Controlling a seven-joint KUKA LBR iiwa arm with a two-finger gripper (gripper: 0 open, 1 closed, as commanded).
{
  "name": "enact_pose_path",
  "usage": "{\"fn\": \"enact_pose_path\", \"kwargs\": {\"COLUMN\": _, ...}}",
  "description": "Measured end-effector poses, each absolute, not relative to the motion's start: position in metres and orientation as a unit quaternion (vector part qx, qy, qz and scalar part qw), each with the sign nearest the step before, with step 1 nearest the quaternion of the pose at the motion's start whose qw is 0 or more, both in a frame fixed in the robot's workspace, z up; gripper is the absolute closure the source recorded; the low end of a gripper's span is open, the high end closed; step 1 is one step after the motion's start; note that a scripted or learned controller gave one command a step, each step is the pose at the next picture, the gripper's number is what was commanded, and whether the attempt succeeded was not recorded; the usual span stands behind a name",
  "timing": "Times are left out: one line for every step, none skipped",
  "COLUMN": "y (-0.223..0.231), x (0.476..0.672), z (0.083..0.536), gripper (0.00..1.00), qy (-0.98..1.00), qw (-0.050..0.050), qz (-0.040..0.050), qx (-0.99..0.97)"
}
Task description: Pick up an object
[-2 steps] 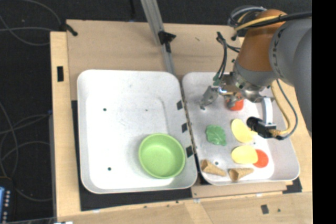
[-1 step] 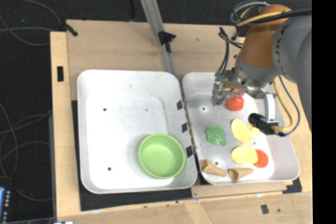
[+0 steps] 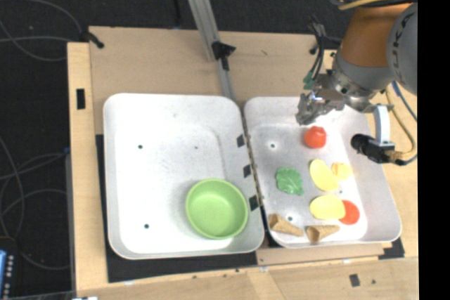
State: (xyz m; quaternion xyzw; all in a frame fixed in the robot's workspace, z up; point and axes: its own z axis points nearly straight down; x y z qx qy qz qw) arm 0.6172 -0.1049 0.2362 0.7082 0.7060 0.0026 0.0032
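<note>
Gripper (image 3: pixel 309 111) over far part of right bin (image 3: pixel 373 221), just beyond red ball (image 3: pixel 315 137), jaw state cannot be told, green bowl (image 3: pixel 216 208) in left bin (image 3: pixel 140 123)

Gripper (image 3: pixel 310 111) above red ball (image 3: pixel 315 137), right bin (image 3: pixel 267 116).

One fixed camera looks down at a slant from above. It takes in the pale wooden bench (image 3: pixel 162 60) and both shallow white plastic bins (image 3: pixel 162 130).

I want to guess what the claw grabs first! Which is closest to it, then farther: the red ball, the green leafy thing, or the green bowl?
From the claw:
1. Red ball, just below it in the right bin.
2. Green leafy toy, mid right bin.
3. Green bowl, in the left bin.
</note>
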Motion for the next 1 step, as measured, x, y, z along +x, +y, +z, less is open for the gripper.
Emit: {"fn": "enact_pose_path", "kwargs": {"y": -0.108, "x": 0.6272, "z": 0.2966, "gripper": 1.0, "qy": 0.708, "qw": 0.003, "qz": 0.0027, "qx": 0.706}}
